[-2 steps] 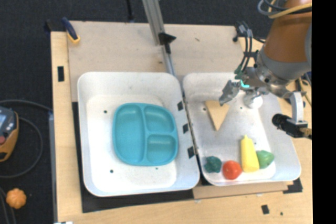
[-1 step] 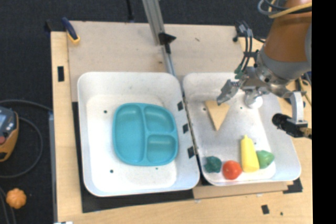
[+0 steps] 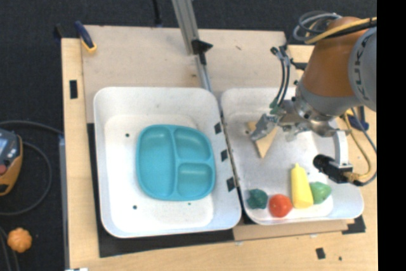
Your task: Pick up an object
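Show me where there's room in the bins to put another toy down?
Best spot: the left bin, on the white floor around the blue tray. The right bin is crowded: the gripper is over a tan wedge, and toy food lines its near edge.

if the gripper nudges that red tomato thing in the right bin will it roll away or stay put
The red tomato looks round and smooth, so it would probably roll. It sits by the right bin's near wall, between a dark green piece and a yellow piece, which likely limits rolling. It may slip from fingers.
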You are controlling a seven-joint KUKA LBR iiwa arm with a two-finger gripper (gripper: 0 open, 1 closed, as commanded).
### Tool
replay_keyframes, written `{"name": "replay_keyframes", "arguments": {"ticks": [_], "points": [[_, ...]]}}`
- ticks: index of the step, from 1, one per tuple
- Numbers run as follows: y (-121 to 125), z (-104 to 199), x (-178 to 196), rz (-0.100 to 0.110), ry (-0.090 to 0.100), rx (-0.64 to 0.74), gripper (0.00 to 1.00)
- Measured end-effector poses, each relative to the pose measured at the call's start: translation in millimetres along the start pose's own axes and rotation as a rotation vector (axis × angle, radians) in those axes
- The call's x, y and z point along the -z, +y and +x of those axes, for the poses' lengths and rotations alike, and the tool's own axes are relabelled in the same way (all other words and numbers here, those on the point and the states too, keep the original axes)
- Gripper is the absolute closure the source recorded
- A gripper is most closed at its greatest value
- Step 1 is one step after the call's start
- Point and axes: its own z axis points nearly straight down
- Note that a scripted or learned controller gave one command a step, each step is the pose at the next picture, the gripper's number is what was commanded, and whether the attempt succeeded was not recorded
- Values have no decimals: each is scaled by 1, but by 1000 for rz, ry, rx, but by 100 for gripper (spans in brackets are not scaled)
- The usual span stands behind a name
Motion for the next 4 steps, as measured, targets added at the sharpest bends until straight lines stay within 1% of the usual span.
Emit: {"name": "replay_keyframes", "arguments": {"ticks": [1, 2, 3, 4], "points": [[-1, 0, -64, 1, 0, -1, 0], [-1, -1, -106, -4, -1, -2, 0], [1, -1, -92, -9, 2, -7, 100], [6, -1, -28, -12, -1, 2, 100]]}}
